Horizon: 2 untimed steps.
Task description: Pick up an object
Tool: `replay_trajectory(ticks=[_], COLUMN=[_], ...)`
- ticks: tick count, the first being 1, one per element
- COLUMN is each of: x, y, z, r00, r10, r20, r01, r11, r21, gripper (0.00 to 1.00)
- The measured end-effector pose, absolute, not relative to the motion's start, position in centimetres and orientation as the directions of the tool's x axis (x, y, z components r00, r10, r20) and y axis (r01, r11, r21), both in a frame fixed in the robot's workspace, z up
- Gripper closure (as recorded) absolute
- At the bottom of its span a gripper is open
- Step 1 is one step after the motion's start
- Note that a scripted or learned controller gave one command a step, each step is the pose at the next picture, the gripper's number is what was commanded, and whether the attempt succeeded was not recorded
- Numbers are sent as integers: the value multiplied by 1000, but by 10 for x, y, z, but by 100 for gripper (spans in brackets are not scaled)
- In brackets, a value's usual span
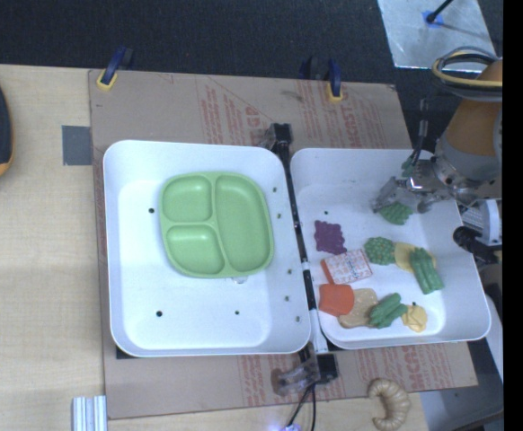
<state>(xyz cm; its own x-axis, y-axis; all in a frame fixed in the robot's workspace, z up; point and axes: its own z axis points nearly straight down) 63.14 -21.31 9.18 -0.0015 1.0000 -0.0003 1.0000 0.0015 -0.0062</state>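
fingers [403,197] over green toy [394,213] in rt bin [351,164]; green plate [217,224] in left bin [131,241].

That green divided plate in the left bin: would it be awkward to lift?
Probably. The green plate looks like stiff, light plastic, lying flat in the left bin, so two fingers would likely have only its low rim to pinch. Pushed, it would probably slide rather than tip.

bins [127,241]: smooth white plastic, slight sheen
plate [217,224]: matt pale green plastic
counter [37,268]: light wood-grain laminate
sheet [234,106] under bins: brown printed cardboard
toy food [385,251]: dull moulded plastic
gripper [412,191]: grey metal
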Motion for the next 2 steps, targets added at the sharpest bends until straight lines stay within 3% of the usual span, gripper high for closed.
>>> replay_trajectory(ticks=[1, 2], x=[634, 642], y=[-213, -93], z=[105, 173], r00=[-4, -16], r10=[1000, 1000], r20=[-2, 2], r01=[1000, 1000], r11=[4, 16], r21=[-1, 5], gripper=[100, 100])
